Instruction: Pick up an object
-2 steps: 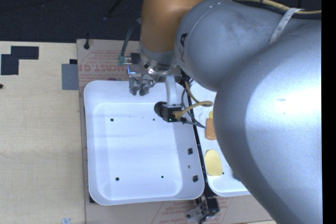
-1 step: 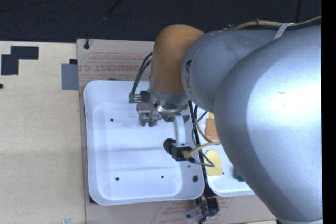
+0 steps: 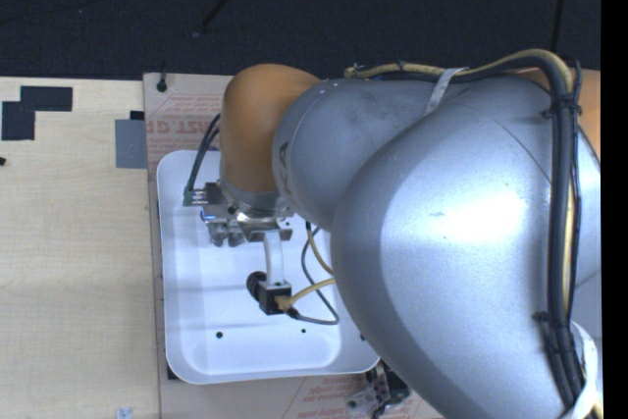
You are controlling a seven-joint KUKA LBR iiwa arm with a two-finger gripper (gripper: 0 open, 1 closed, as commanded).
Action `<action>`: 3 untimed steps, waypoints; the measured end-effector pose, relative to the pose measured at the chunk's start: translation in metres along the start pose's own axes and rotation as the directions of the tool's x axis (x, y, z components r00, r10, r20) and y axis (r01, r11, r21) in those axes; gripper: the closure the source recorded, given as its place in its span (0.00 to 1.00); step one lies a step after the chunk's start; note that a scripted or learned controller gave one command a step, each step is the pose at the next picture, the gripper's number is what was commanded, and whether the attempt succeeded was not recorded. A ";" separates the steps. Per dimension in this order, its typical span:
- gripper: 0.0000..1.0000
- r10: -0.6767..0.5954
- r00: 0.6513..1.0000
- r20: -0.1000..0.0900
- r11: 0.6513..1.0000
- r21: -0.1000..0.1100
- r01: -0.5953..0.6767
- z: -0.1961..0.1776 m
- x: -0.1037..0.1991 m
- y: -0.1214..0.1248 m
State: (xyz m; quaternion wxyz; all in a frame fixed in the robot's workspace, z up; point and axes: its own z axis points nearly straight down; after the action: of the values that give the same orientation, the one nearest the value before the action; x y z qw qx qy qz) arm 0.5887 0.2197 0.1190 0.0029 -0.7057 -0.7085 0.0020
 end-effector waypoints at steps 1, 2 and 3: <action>1.00 0.002 1.000 -0.003 1.000 -0.013 -0.002 -0.100 0.026 0.001; 1.00 0.008 1.000 0.004 1.000 0.001 -0.008 -0.059 0.022 -0.024; 1.00 0.005 1.000 0.004 1.000 0.001 -0.005 -0.024 0.024 -0.026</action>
State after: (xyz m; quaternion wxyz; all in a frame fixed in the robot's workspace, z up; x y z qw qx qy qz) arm 0.5623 0.2436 0.1436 0.0017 -0.7075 -0.7067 0.0037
